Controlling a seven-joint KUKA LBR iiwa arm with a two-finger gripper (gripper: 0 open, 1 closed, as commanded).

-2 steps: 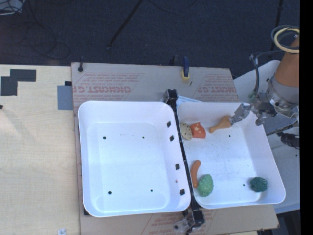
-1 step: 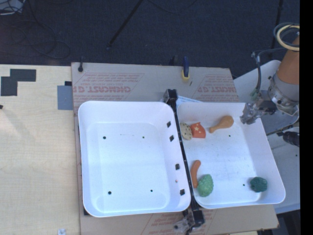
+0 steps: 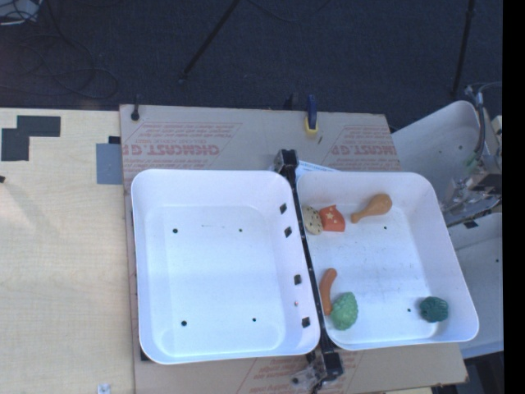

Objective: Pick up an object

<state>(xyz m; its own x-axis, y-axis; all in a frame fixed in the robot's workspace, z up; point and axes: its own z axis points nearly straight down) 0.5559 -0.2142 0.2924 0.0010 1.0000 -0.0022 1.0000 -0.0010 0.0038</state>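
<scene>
The right bin (image 3: 426, 195) holds several small objects. A tan drumstick-shaped piece (image 3: 373, 207) lies near its far side. To the left of the drumstick, a red piece (image 3: 331, 218) touches a cream speckled piece (image 3: 311, 218) against the bin's left wall. Nearer the front, an orange sausage-shaped piece (image 3: 327, 290) lies beside a light green lumpy object (image 3: 344, 310). A dark green ball (image 3: 434, 308) rests in the front right corner.
The left bin (image 3: 152, 220) sits beside the right one, and black clips (image 3: 289, 231) run down the seam between them. Both bins rest on a cardboard sheet (image 3: 205, 142). A white surface with metal hardware (image 3: 476, 191) stands to the right of the bins.
</scene>
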